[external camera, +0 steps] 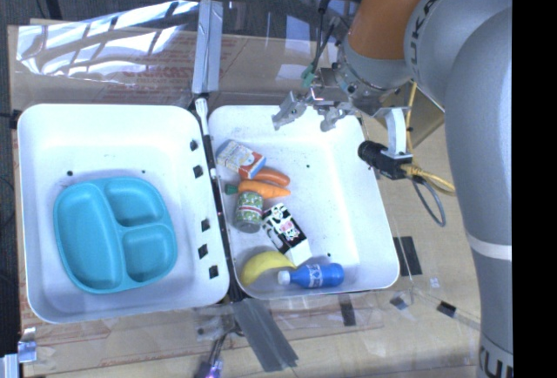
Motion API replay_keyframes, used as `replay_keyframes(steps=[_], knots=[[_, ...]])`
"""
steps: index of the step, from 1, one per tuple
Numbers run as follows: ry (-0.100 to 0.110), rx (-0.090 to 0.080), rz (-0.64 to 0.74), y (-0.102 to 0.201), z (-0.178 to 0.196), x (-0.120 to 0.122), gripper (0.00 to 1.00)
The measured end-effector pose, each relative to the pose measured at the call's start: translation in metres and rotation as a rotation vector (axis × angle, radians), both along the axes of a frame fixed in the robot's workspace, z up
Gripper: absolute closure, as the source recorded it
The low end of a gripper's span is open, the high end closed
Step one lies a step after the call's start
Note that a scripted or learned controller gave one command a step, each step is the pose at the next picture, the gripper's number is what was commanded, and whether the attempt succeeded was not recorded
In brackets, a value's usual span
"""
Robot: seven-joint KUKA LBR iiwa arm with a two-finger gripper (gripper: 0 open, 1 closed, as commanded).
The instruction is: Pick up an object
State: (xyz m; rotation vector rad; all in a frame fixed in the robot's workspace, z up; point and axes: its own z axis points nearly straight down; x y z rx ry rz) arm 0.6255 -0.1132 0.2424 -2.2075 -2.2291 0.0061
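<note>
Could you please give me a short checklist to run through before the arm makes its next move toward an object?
1. Gripper open: ok, fingers spread.
2. Gripper empty: ok, nothing between the fingers.
3. Gripper over the right bin: ok, at its far edge.
4. Targets within the bin: ok; carrot, small can, banana and blue bottle crowd its left side.
5. Room around a target: not ok, items touch.
6. Blue tray out of the way: ok, in the left bin.

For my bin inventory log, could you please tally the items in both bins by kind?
Tray: 1
Carton: 1
Carrots: 2
Can: 1
Cow-print box: 1
Banana: 1
Blue bottle: 1
Total: 8
</note>
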Motion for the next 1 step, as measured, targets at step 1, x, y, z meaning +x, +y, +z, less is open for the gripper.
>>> replay_keyframes(steps=[1], knots=[[0.001,0.000,0.035,0.0134,-0.0899,-0.0238,0.00]])
